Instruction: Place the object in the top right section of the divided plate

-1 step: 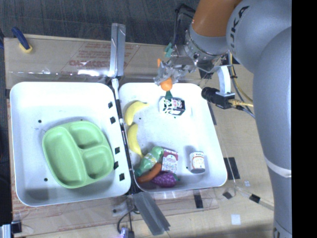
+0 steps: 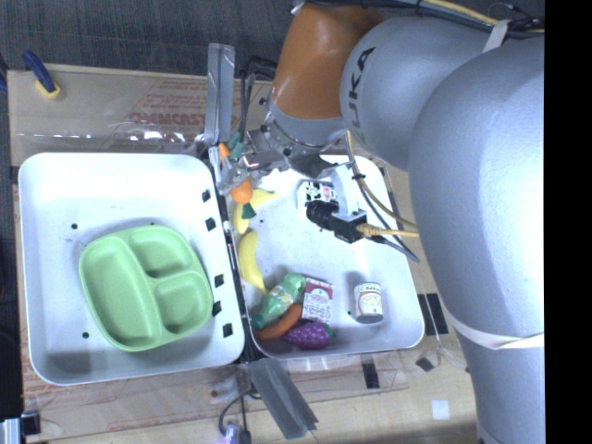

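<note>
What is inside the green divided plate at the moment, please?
All three sections of the plate show bare green; no part of it is covered. The toys lie in the right bin.

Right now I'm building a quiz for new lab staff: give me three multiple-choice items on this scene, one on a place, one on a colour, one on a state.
1. Where does the plate lie?
A. left bin
B. right bin
C. on the bench outside the bins

2. What colour is the plate?
A. white
B. green
C. orange

3. What lies in the plate's sections?
A. a banana
B. a can
C. nothing

Answers:
1 A, it sits in the left bin, apart from the toys.
2 B, it is pale green.
3 C, all its sections are bare; the banana and the can lie in the right bin, where the gripper is.
</note>
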